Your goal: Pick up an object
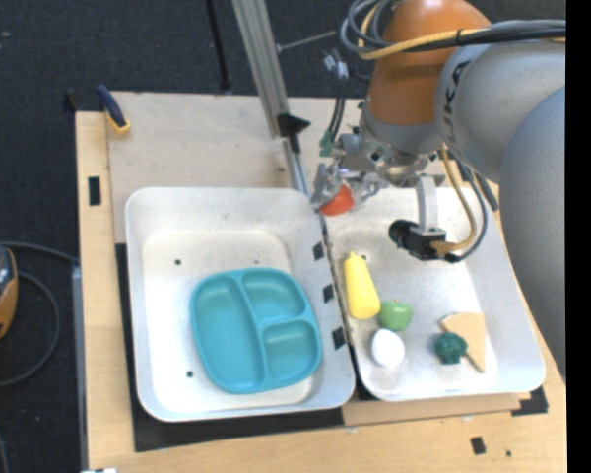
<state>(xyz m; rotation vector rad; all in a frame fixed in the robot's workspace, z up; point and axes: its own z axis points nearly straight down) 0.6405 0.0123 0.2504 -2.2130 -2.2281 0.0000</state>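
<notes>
My gripper [337, 191] hangs over the far left corner of the right bin [512, 363], near the divide between the two bins. A small red-orange object [339, 201] sits between its fingers, lifted off the bin floor. Lower in the right bin lie a yellow banana-like piece [360, 285], a green round piece [397, 314], a white egg [387, 348], a dark green broccoli-like piece [451, 347] and a tan wedge [470, 335].
The left bin [158, 235] holds a teal divided plate [258, 329]. A slanted metal post [266, 67] rises behind the bins, just left of the gripper. The large grey arm covers the right bin's far right side.
</notes>
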